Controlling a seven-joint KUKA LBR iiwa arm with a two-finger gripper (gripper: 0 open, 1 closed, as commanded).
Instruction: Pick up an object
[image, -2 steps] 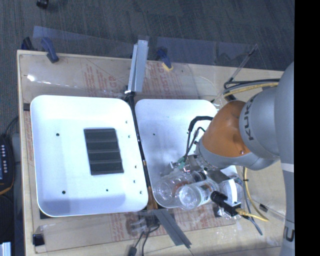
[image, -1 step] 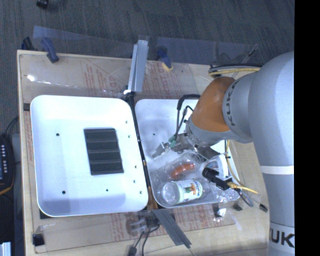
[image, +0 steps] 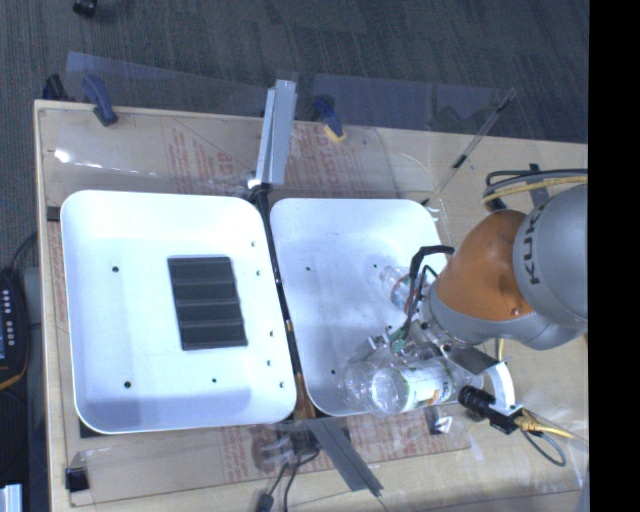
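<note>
The arm (image: 520, 280) leans in from the right over the right bin (image: 330, 250), its gripper (image: 408, 335) low among clear plastic things at the bin's near right corner. A clear bottle (image: 395, 385) lies on its side there, against the bin's front wall, just below the gripper. I can't tell how the gripper is set; it's hidden by the wrist. The bottle looks light, thin-walled and slick, likely to roll or squash, so I'd take it across the middle of its body. The left bin (image: 100, 300) holds a dark ridged block (image: 206, 302)
</note>
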